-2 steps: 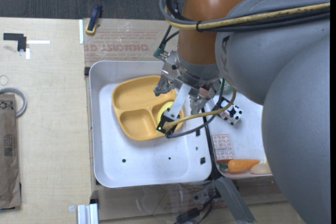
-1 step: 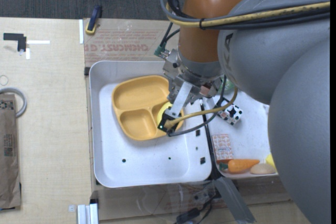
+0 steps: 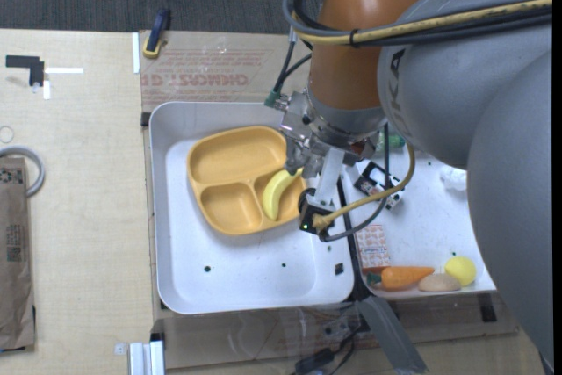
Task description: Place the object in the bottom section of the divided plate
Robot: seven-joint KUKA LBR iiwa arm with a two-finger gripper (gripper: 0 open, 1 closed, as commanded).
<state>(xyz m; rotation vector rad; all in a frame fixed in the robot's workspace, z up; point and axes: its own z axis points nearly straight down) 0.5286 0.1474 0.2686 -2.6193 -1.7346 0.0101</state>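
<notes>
**Grey arm's gripper (image 3: 297, 164) set low over the yellow three-compartment plastic plate (image 3: 230, 155), left white bin (image 3: 228, 277).**
The yellow toy banana (image 3: 277, 193) lies in the plate's near-right compartment, probably the target section. The wrist hides the gripper, so open or closed cannot be told.

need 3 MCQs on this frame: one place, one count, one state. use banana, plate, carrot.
1. The banana is:
A) in the plate
B) on the bin floor
C) beside the carrot

2. The plate has how many sections?
A) two
B) three
C) four

3. The carrot is:
A) standing on end
B) lying flat
C) cut in pieces

Key:
1 A, it lies in the plate's right-hand section.
2 B, raised ridges split it in three.
3 B, it lies whole on its side in the right bin.
</notes>
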